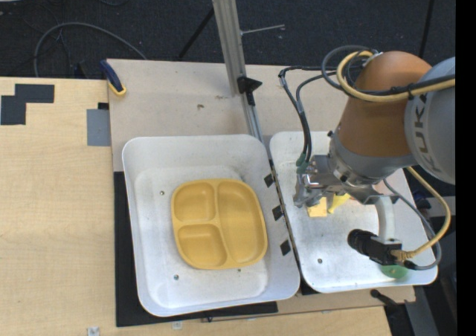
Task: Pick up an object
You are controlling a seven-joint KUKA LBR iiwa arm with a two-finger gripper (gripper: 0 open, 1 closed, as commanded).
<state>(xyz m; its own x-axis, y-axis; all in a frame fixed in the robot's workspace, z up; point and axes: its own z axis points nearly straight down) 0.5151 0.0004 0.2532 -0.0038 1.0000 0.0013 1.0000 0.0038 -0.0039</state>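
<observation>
My gripper hangs low over the left part of the right bin, under the orange-banded wrist. A small yellow object lies on the bin floor right beside and partly under the gripper; whether it sits between the fingers I cannot tell. A small green object rests at the near right corner of the same bin. In the left bin lies a yellow divided plate with three compartments, flat and near the middle.
A metal post rises behind the bins, at the gap between them. Black clips line the divide between the two bins. A wooden bench top spreads to the left.
</observation>
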